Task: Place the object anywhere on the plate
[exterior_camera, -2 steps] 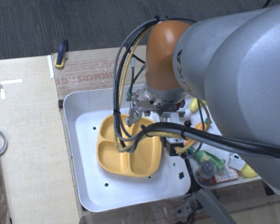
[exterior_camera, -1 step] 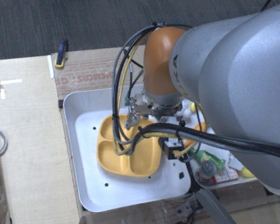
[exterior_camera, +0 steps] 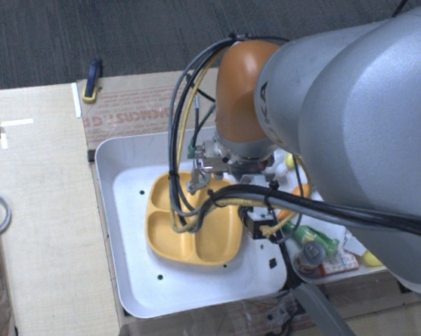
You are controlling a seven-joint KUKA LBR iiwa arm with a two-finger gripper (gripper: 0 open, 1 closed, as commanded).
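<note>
Pale bench top (exterior_camera: 45, 244) stretches to your left, and on it sits the white bin (exterior_camera: 134, 287) with bare floor along its left and lower walls. Your arm (exterior_camera: 343, 132) fills the right side, its orange band (exterior_camera: 242, 83) above the wrist. Under the wrist and its black cables (exterior_camera: 178, 122) lies the yellow divided plate (exterior_camera: 175, 236). Beside the plate's right edge, small items (exterior_camera: 320, 253) crowd together; you cannot tell which one is the object.
</note>
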